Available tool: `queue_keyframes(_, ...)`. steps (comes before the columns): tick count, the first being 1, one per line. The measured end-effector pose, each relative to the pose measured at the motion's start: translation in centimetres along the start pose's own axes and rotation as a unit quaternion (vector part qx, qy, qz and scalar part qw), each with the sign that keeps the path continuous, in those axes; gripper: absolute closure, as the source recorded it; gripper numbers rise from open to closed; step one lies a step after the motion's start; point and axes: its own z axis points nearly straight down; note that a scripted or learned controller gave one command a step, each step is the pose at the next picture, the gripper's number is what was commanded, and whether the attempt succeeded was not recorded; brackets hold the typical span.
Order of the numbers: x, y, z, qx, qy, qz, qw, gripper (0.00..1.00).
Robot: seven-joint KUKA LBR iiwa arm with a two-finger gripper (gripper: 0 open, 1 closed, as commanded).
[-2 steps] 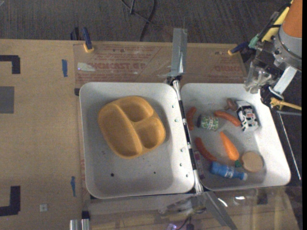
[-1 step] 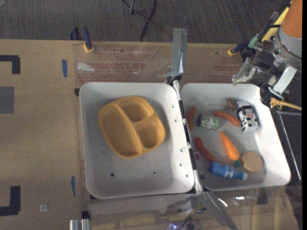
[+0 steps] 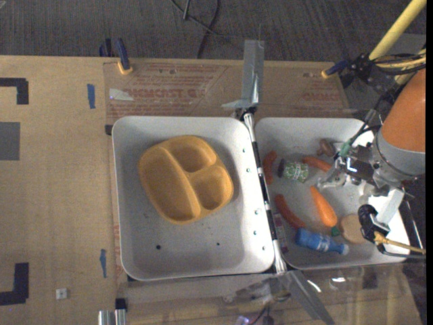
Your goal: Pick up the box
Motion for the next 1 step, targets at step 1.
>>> queue_keyframes(1,4.63,12.64,-14.39,-0.001,0.0,0.086,0.9963,0.0)
